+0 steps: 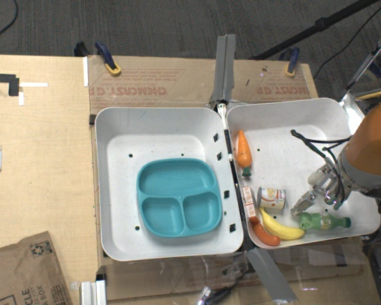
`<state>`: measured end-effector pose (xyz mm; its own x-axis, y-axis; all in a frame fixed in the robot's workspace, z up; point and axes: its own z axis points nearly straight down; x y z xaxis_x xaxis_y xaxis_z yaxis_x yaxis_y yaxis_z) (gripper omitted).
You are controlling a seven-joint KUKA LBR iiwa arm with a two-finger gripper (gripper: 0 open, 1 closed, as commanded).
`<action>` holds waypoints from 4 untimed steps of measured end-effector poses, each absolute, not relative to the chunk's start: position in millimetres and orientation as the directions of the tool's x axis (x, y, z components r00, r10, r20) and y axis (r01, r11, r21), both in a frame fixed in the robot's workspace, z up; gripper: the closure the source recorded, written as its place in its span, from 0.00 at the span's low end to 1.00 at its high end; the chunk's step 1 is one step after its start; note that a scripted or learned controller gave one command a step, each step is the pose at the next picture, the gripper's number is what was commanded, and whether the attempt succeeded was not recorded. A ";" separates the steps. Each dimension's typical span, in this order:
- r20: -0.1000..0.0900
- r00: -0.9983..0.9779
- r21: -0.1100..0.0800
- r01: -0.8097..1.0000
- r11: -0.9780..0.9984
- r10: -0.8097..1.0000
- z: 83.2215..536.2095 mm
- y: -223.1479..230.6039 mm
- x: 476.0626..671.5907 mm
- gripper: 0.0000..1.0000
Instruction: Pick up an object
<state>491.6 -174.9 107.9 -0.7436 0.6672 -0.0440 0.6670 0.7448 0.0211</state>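
Green bottle [324,221] lying on its side right under my hand [316,196], pale green and see-through, neck pointing away from my arm's side toward the bin's outer wall. Just to the left of my hand, a yellow banana [280,226] curves along the bin floor, touching an orange-red thing [264,234] beneath it. Up from the banana stands a small can [272,199], white and yellow label, print too small to read. Farther off along the divider, a carrot [242,149], orange with a green tip.

Writing? Behind both bins the cardboard [153,83] carries red letters, upside down from here, unclear to me.

My hand hangs low in the right bin [286,116], tilted, fingers [303,203] spread a little apart, nothing between them. One fingertip sits just above the bottle. Orange band [373,138] above my wrist, cable [314,143] looping beside it. Left bin [114,170] holds a teal divided plate [179,197], well apart from my hand.
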 end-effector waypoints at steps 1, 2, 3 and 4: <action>-0.035 -0.758 0.016 0.651 0.759 0.651 104.6 -154.2 488.5 0.00; -0.033 -0.769 0.015 0.638 0.770 0.638 103.9 -150.1 487.8 0.00; -0.031 -0.722 0.018 0.691 0.723 0.691 103.4 -146.5 488.0 0.00; -0.002 -0.713 0.001 0.701 0.713 0.701 153.8 -115.9 554.0 0.00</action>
